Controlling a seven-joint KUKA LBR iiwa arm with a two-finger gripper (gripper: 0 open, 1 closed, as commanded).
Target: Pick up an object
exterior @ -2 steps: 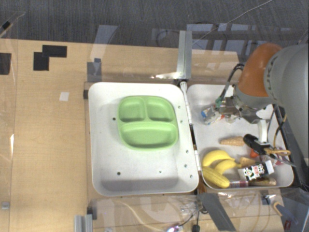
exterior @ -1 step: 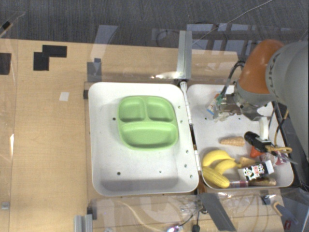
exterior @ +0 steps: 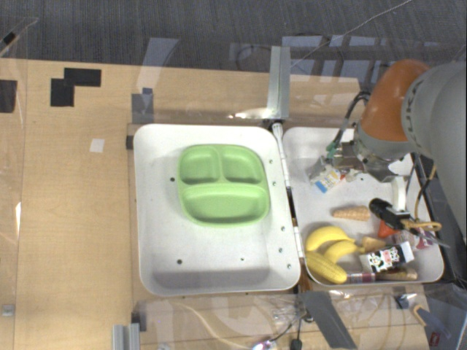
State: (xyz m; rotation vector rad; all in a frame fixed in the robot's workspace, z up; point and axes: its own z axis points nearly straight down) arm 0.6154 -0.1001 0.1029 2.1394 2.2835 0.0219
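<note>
The gripper point(exterior: 326, 172) hangs low at the right bin's point(exterior: 299, 146) 11 o'clock; whether it's spread, I cannot tell. Bananas point(exterior: 330, 251) lie at 7 o'clock, a cone point(exterior: 352, 213) mid-bin. A green tray point(exterior: 222, 183) sits in the left bin point(exterior: 157, 217)

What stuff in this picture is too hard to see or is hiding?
- Gripper: in the camera view it is small and blurred under the arm's wrist, so open or shut is unclear.
- Small things beside the bananas in the right bin: too small and piled together to name.
- Far corner of the right bin: covered by the arm.
- Green tray: plainly visible.
</note>
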